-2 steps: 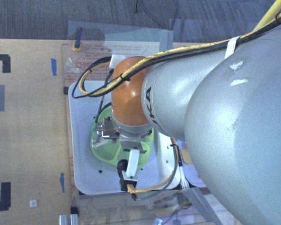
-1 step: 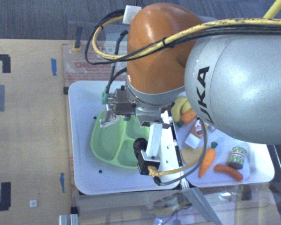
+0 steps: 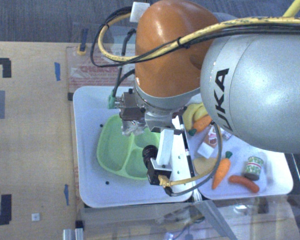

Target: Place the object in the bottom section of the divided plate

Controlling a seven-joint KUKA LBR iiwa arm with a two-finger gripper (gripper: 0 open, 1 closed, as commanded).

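Note:
A light green divided plate (image 3: 114, 153) lies in the left white bin (image 3: 87, 134), its right part hidden under the arm. The arm's orange and grey wrist hangs over the bin. My gripper (image 3: 132, 128) reaches down at the plate's upper edge, mostly hidden by the wrist and the white camera bracket (image 3: 172, 154). I cannot tell whether anything is held there.
The right bin (image 3: 282, 181) holds a banana (image 3: 191, 115), a carrot (image 3: 203, 123), a second carrot (image 3: 220, 172), a small carton (image 3: 210, 139), a red sausage-like piece (image 3: 245, 183) and a small can (image 3: 253, 167). Bare wooden bench lies to the left.

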